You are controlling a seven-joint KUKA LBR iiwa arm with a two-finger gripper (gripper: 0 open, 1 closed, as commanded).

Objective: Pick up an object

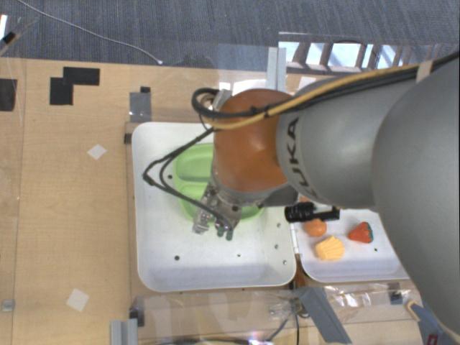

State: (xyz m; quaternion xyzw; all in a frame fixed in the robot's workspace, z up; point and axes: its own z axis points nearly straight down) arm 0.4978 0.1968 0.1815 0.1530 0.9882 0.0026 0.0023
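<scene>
A green bowl-like dish [188, 175] lies in the left white bin [215, 268], near the bin's middle-back; approx. half of it is hidden under the arm's orange band [244, 146]. The claw [213, 223] hangs right at the dish's front edge, low over the bin floor. Its small metal fingers [202, 223] point down-left; if they are spread or closed, I cannot tell from here, and nothing is seen between them.

In the right white bin [359, 268] there are 3 small toy foods: an orange round piece [315, 228], a yellow ridged piece [330, 249] just beside it, and a red strawberry [361, 232] a bit apart to the right. A black part [310, 212] of the arm sits above the orange piece.

On the grey arm [359, 149] I read the letters "UKA" in dark print, running vertical; the 1st letter is cut off. A yellow-black cable [323, 92] runs along the arm, and black cable loops down over the left bin.

The bench [65, 221] is light wood, with black square marks [72, 83] at the back-left and some pale tape pieces. Behind the bench the floor is dark grey carpet [215, 13], w/ a thin wire across it.
</scene>
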